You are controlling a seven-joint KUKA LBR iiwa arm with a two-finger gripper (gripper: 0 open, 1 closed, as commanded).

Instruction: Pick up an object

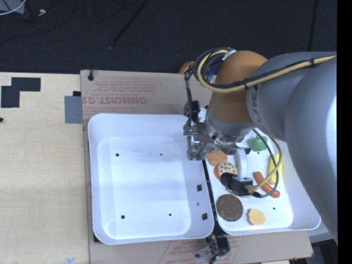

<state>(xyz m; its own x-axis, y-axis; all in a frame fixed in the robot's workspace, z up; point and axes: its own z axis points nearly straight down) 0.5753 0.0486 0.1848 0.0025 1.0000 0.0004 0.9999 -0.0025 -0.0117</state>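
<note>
The claw (193, 147) is hanging over the seam between the bins; its state I cannot tell. Just right of it, small toy foods are lying: an orange cracker (216, 157) and a brown disc (229, 207), probably light, stiff, best pinched across their edges.

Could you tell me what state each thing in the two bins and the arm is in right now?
Arm: reaching in over the right bin.
Gripper: low at the divide between the bins; nothing seen in it.
Left bin: flat on the bench.
Right bin: holding the small items.
Brown disc: lying flat.
Yellow piece: lying flat beside the disc.
Green piece: partly hidden by the arm.
</note>
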